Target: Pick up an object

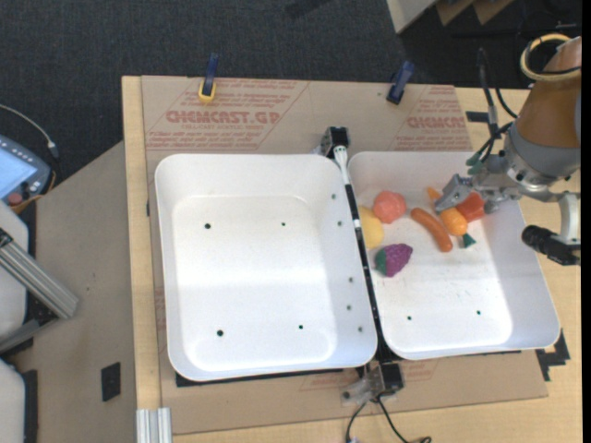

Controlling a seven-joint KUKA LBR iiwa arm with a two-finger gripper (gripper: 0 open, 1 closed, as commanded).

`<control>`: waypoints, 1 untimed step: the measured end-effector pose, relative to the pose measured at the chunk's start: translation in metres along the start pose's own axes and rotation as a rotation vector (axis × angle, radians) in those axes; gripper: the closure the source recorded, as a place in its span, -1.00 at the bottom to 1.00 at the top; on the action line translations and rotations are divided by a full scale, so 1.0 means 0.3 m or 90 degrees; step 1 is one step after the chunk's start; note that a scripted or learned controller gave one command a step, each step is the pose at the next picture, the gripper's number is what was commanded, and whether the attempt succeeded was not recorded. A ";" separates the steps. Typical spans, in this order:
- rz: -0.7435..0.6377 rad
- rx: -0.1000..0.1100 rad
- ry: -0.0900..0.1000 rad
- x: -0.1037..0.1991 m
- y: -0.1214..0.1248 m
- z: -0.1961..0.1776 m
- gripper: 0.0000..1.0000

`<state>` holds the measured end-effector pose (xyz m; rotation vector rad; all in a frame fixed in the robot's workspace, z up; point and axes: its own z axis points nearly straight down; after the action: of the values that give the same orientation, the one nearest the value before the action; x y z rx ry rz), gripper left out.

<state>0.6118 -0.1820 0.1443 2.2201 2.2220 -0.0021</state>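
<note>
Arm (552, 123) in from the right, grey w/ orange band, wrist over the right bin's (517, 326) upper right corner. Gripper (464, 198) sits low over the toys there, approx above the carrot's top end. Can't tell if it's spread or pinching anything, metal parts blur into the toys at this angle.

2 white bins side by side on a cardboard sheet (277, 109) w/ red print. Left bin (175, 275) has 4 small dark dots on its floor. Right bin has all the toys, bunched in its upper left half:
- peach (389, 205), pinkish-red, round, near the divider, upper part of the bin
- lemon (369, 228), yellow, right against the left wall, just below-left of the peach, touching or close to it
- grapes (394, 258), purple w/ green bit on the left, just below the lemon
- sausage (431, 228), orange-red, long, lying at a slant, right of the peach
- carrot (456, 220), orange w/ a green tip (467, 241) at the lower end, just right of the sausage, partly under the gripper
- red piece (472, 207) by the carrot's upper end, prob. another toy, too hidden to ID

Lower half of the right bin: 2 dark dots.

Black clamp (334, 140) at the top where the bins meet, another (383, 377) at the bottom w/ a cable trailing off. Yellow-blue clip (210, 83) and a blue clip (402, 81) on the cardboard's far edge. Dark carpet around the bench.
</note>
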 end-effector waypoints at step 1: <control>0.002 -0.010 -0.005 0.097 -0.058 0.143 -1.00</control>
<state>0.5943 -0.1529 0.1013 2.2110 2.2077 0.0073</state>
